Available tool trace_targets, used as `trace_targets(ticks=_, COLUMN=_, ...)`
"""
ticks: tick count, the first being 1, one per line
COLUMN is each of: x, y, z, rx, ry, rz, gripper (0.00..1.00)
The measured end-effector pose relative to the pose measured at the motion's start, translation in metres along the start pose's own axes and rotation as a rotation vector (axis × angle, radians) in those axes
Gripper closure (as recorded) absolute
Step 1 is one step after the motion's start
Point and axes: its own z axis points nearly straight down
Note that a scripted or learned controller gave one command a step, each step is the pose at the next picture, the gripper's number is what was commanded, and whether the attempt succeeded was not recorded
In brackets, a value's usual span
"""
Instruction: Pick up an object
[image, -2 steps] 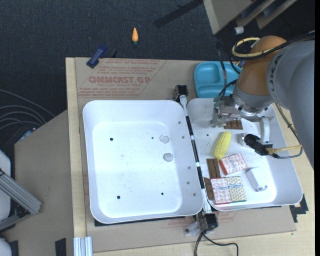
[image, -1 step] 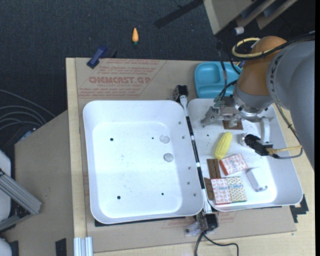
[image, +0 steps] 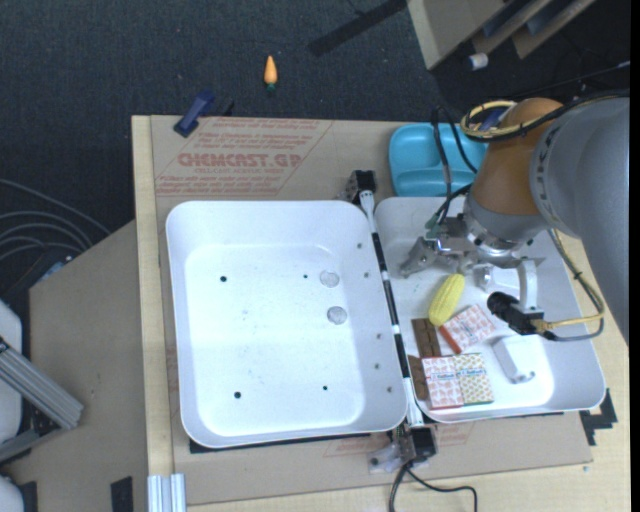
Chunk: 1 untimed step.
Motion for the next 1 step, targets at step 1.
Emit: trace_targets(ticks=1, x=0.0008, y=-0.0758, z=0.0002, rx=-0.002, ry=0.000, rz=0.000, gripper=0.00)
